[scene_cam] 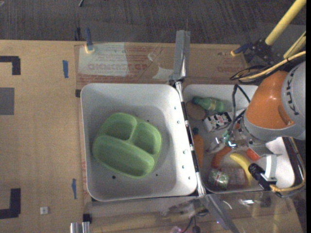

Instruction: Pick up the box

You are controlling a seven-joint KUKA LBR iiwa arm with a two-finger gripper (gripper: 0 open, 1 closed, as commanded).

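1. Two white bins sit side by side on the bench [43, 130]: left bin [97, 178], right bin [192, 89].
2. Task item: one small box [216, 121], white with dark print, lying in the right bin just below the green bottle [208, 103] and touching nothing gripped.
3. Gripper [232, 141] hangs low over the right bin, just beside the box on its lower right. Cannot tell how its working end is set; wrist and cables hide it.
4. Step, as I judge it: the approach, box not yet taken. Next move calls for shifting up-left to centre over the box before descending.
5. Count, left bin: one green divided tray [127, 143].
6. Count, right bin: one box, one bottle, one banana [241, 162], one carrot [198, 148]; other clutter unclear.
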